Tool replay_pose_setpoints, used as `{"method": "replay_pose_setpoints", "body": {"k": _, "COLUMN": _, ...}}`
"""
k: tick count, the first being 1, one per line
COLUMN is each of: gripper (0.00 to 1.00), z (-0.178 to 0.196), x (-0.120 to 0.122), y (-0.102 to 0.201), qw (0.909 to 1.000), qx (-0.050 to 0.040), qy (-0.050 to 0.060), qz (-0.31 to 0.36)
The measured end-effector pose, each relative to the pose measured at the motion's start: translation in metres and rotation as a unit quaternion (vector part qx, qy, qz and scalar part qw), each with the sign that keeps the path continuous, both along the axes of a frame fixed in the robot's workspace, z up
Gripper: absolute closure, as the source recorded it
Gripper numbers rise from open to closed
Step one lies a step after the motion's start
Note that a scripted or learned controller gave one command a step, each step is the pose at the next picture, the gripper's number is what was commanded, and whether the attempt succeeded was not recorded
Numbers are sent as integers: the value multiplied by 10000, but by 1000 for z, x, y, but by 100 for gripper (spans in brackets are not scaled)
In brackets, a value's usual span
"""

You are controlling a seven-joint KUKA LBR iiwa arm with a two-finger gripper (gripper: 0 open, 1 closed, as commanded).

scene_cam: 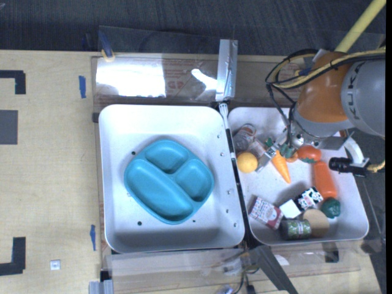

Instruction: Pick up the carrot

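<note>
The grey arm [367,97] enters from the right and bends down over the upper part of the right bin [358,225], its orange band [323,97] directly above the wrist. Black and yellow cables loop beside the band. The pincer [293,147] sits low in the bin, just above the objects; whether it is apart or together cannot be told, as the wrist hides it.

The carrot [282,166] lies on the floor of the right bin, immediately below and left of the pincer. It is a small orange cone, its tip pointing toward the lower right and its green top toward the upper left. Whether the pincer touches it cannot be made out.

Right bin, further contents: a yellow round fruit [247,163] near the left wall; a clear, greyish object [244,137] above it; a red item [308,154] just right of the carrot's broad end; a long orange-red piece [324,179] lying roughly upright beside it; a dark green round object [331,209] at its lower end; a black-and-white block [309,198]; a pink-and-white packet [264,212]; a green jar [296,228] on its side; a tan rounded item [315,217] touching the jar.

Left bin [122,127]: a blue divided plate [168,179] with three compartments, set at a slant near the centre.

Both bins rest side by side on the bench [43,164].
</note>
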State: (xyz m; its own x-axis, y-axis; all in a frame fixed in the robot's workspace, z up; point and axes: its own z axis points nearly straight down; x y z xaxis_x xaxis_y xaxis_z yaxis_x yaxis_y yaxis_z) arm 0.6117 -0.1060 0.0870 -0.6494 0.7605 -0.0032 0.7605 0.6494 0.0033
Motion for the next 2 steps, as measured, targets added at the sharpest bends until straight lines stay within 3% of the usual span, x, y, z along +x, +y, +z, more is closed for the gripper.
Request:
{"method": "replay_pose_setpoints", "body": {"k": 1, "gripper": 100, "z": 12, "x": 2, "y": -3, "qw": 10000, "qx": -9, "qy": -35, "qz": -25}}
{"method": "replay_pose_setpoints", "body": {"k": 2, "gripper": 100, "z": 125, "x": 16, "y": 19, "qw": 9980, "qx": -13, "qy": -56, "qz": 631}}
